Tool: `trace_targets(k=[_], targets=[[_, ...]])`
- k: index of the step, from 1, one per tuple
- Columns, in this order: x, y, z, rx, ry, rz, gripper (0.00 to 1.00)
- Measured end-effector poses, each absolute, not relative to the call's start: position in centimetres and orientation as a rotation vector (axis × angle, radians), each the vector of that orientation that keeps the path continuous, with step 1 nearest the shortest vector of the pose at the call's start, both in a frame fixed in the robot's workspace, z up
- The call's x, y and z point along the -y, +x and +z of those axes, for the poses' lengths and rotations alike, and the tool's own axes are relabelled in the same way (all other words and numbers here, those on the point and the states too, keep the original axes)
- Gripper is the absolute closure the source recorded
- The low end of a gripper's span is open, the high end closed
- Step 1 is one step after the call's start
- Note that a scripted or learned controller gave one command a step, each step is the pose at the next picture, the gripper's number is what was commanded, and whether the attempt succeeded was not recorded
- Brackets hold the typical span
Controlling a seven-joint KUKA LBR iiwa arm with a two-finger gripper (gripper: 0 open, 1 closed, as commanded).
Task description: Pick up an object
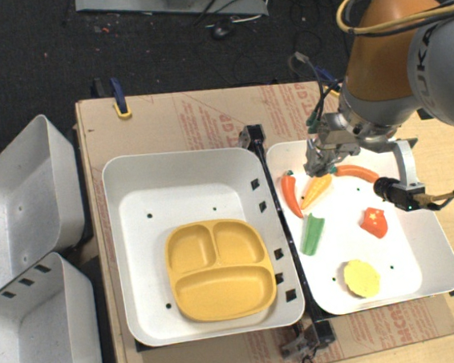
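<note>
My gripper [320, 167] reaches down into the right bin [430, 272] near its back left corner. Its tip sits right over the upper end of an orange-yellow carrot-like piece [315, 191]. Beside that lies a red-orange chili [291, 196] to the left and an orange curved piece [358, 173] to the right. A green piece [312, 234], a red piece [374, 222] and a yellow round piece [362, 278] lie nearer the front. The arm's wrist hides the fingertips.
The left bin [135, 226] holds a yellow divided plate [219, 268]. Two spare white bins [26, 262] stand off the bench to the left. A black cable and connector [396, 191] hang from the wrist over the right bin.
</note>
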State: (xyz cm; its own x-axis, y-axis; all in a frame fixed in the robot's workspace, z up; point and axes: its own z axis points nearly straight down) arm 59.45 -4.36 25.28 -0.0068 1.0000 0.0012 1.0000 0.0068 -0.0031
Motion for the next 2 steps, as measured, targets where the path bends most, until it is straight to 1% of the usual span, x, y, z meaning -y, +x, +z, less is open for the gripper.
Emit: trace_targets(k=[1,2], targets=[[-1.1,57.6,23.7,2.227,-2.211,0.002,1.00],[-5.7,56.9,24.0,2.228,-2.212,0.000,1.00]])
